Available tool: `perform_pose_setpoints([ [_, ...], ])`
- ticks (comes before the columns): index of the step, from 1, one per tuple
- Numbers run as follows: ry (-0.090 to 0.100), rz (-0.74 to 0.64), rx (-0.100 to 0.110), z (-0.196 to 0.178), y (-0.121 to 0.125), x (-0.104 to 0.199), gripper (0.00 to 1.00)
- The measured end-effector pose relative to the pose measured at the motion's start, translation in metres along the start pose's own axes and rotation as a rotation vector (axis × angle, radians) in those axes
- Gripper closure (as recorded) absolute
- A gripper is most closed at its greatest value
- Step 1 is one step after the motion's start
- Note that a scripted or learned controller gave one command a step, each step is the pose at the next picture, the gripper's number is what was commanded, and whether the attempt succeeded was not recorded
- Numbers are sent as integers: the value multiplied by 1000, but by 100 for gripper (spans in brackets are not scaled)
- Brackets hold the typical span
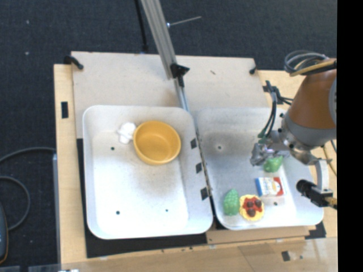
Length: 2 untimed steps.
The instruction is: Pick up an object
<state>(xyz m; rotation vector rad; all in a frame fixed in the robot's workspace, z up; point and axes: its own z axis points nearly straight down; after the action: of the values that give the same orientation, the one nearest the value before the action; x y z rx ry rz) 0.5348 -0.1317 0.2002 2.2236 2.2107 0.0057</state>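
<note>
Over the right bin [227, 129] I hang my gripper [262, 154], reaching in from the right with my orange-banded wrist above it. It sits low, right next to a small green object [274, 164] at the middle of that bin. Whether that green piece is between my fingers or only beside them, I cannot tell, and I cannot tell how far apart they stand, since my own wrist hides much of them.

Near the front of the same bin lie three more things. A white, red and blue card or packet [269, 186] is just below the green piece. A round yellow item with red and dark bits [252, 207] rests near the front rim, and a green lumpy piece [231, 202] lies just to its left.

Across the divide, the left bin [113, 197] holds a yellow bowl [157, 142], upright, toward its far side. A small white lump [126, 131] touches the bowl's left edge.
</note>
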Motion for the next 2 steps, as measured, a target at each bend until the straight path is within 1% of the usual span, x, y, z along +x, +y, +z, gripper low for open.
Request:
perform_pose_setpoints([
  [1,1,-10,-1,-44,3,2,100],
  [2,1,-10,3,-64,5,2,100],
])
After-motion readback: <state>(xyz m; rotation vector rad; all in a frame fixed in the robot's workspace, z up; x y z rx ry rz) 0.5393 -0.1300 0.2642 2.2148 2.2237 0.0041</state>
